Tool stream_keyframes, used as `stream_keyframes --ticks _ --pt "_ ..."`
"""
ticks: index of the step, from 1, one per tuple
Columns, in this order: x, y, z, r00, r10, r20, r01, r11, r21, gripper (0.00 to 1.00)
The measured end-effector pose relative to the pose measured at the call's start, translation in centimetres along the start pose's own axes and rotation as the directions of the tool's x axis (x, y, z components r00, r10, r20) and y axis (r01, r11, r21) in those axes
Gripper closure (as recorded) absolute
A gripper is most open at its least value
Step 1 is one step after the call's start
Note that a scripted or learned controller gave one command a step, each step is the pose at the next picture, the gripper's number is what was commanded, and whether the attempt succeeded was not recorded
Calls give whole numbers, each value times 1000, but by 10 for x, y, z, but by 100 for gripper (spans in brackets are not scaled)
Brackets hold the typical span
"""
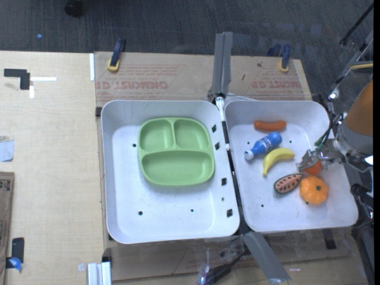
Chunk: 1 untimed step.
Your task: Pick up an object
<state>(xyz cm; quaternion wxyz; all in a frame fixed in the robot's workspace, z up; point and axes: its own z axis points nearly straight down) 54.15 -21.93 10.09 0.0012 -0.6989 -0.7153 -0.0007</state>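
The right bin [261, 209] holds an orange-red sausage [270, 124], a blue bottle [263, 145], a yellow banana [278, 158], a brown-orange oval piece [288, 183] and a round orange fruit [313, 190]. My gripper [309, 159] reaches in from the right and sits low over the bin's right side, just right of the banana. A small red-orange object [314, 167] lies directly under the gripper's tip, partly hidden by it. Whether it touches that object is unclear.
The left bin [119, 177] carries a green divided plate [176, 151]. The grey arm with its orange band [359, 114] hangs over the right bin's right rim. A raised divider runs between the bins. Blue clamps sit on the cardboard behind.
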Motion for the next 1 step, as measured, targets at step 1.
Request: stream_keyframes --ticks 1 --pt "42 12 -131 992 126 4 -126 992 0 100"
